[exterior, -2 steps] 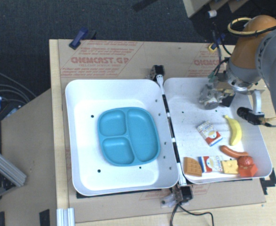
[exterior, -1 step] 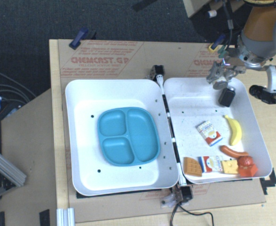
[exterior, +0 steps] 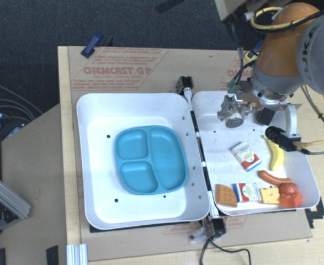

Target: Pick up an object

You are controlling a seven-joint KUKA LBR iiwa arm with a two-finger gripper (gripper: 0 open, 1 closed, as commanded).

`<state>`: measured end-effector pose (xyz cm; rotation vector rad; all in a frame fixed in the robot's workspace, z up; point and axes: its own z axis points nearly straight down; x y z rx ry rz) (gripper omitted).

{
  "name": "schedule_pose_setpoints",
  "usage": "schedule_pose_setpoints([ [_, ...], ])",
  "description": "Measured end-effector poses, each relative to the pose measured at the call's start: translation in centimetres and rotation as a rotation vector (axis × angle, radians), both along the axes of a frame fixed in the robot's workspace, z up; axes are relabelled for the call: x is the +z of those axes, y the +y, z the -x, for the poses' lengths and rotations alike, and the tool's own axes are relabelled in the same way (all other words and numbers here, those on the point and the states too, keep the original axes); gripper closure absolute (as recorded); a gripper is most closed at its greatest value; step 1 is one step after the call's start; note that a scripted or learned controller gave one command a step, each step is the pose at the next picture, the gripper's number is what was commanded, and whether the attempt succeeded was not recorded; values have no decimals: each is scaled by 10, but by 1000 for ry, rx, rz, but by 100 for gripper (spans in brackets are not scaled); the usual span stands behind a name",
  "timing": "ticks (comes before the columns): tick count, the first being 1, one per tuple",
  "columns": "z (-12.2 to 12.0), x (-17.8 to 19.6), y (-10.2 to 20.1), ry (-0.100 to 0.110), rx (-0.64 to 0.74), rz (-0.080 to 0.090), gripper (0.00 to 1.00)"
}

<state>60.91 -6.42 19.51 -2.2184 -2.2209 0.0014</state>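
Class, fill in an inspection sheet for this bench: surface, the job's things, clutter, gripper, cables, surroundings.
Surface: two white bins; left bin, right bin.
Job's things: banana, small carton, sausage, tomato, cheese, cracker in the right bin.
Clutter: blue divided plate in the left bin.
Gripper: gripper over the right bin's far end.
Cables: cables at left.
Surroundings: dark floor.

Hand (exterior: 232, 112) low, arm (exterior: 283, 43) bent over

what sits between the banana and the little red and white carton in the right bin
Nothing: in the camera view, bare white bin floor separates the banana from the carton. The sausage lies below that gap.
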Motion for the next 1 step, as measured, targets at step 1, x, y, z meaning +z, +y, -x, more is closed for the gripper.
schedule_pose_setpoints([
  [1,22,58,62,-3,0,0,100],
])
